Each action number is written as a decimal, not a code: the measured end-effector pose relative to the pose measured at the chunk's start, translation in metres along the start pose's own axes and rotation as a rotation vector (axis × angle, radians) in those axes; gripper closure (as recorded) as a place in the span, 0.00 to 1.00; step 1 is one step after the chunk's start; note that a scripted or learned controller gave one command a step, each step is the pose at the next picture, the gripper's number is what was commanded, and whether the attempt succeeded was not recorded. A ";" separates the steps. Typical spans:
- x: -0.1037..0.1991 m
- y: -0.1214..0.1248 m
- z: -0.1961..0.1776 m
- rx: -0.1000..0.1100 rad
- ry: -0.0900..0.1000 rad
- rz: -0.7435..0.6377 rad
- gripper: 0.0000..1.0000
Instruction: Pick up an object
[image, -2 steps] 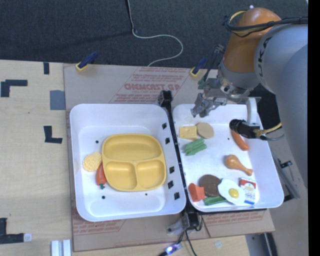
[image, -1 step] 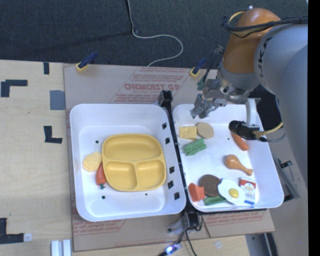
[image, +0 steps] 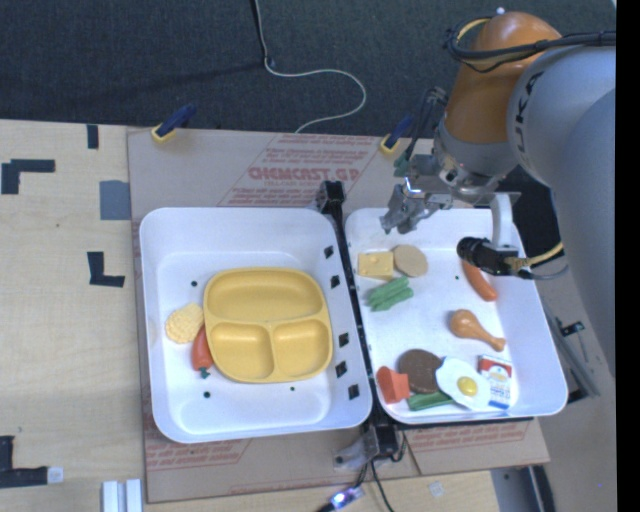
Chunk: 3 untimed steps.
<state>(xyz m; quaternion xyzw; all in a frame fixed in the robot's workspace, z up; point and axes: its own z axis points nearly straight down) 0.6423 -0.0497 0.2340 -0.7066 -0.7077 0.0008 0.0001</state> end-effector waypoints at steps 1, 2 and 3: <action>0.000 0.003 0.000 0.000 -0.001 0.000 1.00; -0.006 0.002 0.003 0.001 0.000 0.001 1.00; -0.001 -0.005 0.020 0.001 0.000 0.001 1.00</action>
